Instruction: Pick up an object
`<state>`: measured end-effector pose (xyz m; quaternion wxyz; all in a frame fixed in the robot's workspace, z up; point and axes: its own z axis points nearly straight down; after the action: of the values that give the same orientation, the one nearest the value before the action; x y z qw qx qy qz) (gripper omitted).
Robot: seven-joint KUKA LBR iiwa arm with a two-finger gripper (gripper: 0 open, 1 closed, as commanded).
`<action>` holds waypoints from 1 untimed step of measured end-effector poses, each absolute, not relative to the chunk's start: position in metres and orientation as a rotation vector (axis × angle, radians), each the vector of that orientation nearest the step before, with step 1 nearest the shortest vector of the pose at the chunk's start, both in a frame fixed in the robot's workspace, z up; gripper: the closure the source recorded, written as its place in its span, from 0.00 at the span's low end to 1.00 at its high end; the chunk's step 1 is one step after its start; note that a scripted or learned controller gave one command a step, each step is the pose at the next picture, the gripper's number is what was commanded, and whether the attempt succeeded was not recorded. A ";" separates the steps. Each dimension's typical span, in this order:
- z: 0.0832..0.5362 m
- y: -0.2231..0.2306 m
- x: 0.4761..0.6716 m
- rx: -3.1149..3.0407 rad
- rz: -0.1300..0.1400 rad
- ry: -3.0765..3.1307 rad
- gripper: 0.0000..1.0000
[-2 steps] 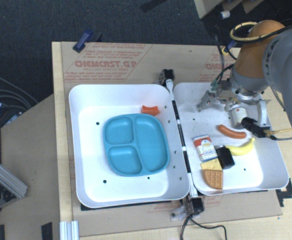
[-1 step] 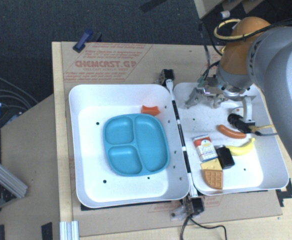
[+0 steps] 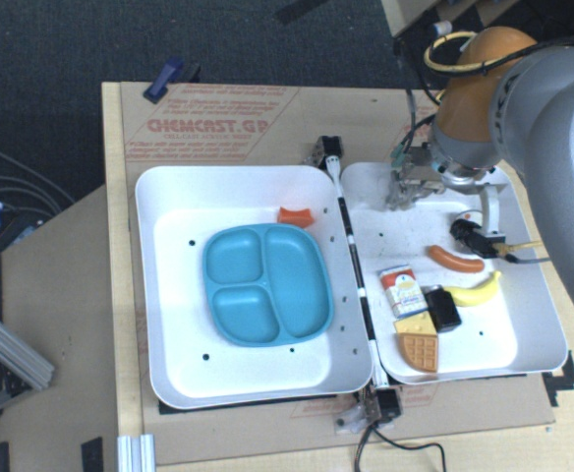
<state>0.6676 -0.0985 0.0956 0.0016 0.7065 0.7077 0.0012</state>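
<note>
Dark carpet is surrounding the brown bench (image 3: 218, 116), and I'm watching two white bins sitting side by side on it. I'm seeing the left bin (image 3: 169, 205) holding a blue divided plate (image 3: 267, 283), with a small orange piece (image 3: 296, 217) just off the plate's twelve o'clock edge. Over in the right bin (image 3: 385, 180), the gripper (image 3: 408, 193) is hanging near the eleven o'clock corner, above bare white floor; I cannot tell whether its jaws are apart or together. Objects are lying toward five o'clock of it: a sausage (image 3: 455, 259), a banana (image 3: 476, 290), a small carton (image 3: 403, 293), a black block (image 3: 442, 309) and a waffle (image 3: 418, 345).
</note>
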 end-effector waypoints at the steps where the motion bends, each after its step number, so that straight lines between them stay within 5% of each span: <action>1: 0.095 -0.098 0.667 2.218 0.003 2.221 0.00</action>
<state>0.6674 -0.0985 0.0952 0.0013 0.7065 0.7077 0.0009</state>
